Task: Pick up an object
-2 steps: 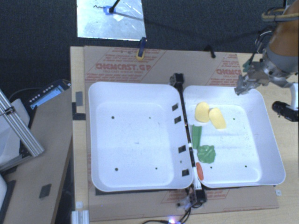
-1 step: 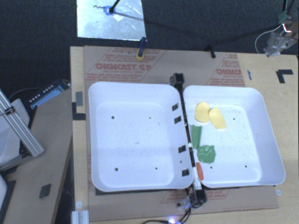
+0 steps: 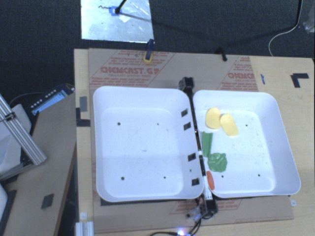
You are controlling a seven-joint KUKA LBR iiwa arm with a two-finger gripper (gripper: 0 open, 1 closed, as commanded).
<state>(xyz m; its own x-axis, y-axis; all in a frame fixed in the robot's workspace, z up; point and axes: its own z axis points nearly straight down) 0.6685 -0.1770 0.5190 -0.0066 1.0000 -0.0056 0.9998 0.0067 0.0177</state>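
Objects (image 3: 217, 146) hug right bin's (image 3: 275, 146) left wall.

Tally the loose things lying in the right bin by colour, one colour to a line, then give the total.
Yellow: 2, a rounder piece and a longer piece touching it
Green: 2, a narrow strip and a leafy lump
Orange-red: 1, a small piece by the bin's near left wall
Total: 5
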